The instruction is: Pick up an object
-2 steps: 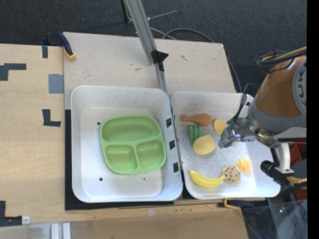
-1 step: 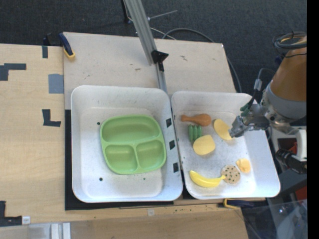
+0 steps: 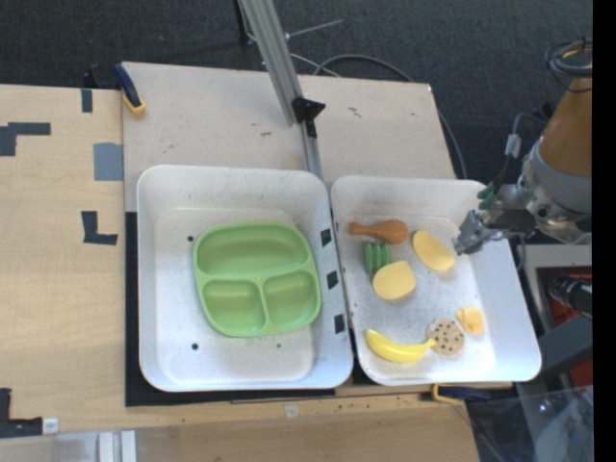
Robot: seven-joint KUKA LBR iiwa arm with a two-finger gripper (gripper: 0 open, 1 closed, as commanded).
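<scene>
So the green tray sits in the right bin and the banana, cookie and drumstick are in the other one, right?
Not quite. The camera view shows the green tray in the left bin; the banana, cookie and drumstick are in the other one, the right bin.

Evenly lit, soft and diffuse, from overhead. No hard glare; mild sheen only along the rims of the two shallow white plastic bins. Faint, short shadows thrown toward 6 o'clock under the green three-compartment plastic tray and the small yellow toy foods. Dark carpet at 12 o'clock underexposed, texture grainy. Moderate resolution, slightly soft throughout. Grey and orange arm at 3 o'clock a little blurred. No evident edge distortion.
</scene>
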